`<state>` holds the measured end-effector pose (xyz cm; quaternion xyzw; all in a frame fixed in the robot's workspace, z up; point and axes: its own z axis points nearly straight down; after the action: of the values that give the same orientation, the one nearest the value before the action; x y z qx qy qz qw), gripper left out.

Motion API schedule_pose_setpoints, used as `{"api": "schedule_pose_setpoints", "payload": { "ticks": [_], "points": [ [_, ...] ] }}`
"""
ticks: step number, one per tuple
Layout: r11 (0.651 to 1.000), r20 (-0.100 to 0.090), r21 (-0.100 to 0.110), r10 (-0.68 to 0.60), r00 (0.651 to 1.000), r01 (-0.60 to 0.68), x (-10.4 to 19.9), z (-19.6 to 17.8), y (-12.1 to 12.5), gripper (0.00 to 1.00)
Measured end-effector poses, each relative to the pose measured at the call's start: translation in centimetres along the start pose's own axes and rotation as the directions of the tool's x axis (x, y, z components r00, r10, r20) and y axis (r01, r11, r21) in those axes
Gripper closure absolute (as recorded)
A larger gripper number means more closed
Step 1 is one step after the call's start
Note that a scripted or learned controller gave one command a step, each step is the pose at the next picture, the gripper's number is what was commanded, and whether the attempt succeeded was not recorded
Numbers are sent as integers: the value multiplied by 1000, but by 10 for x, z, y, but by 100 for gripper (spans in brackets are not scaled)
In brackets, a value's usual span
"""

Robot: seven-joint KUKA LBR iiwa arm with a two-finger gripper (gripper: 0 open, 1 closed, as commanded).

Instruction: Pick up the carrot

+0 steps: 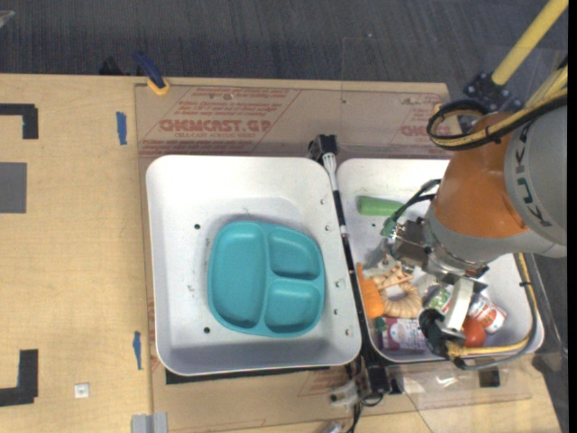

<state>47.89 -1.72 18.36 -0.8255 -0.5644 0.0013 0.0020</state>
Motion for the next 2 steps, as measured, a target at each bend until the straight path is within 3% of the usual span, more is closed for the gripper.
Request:
{"api": "schedule_pose_setpoints", "payload": {
  "ticks": [2],
  "points": [
    [1000, 0, -1, 0, 1000, 0, 0, 0, 0, 0]
  ]
}}
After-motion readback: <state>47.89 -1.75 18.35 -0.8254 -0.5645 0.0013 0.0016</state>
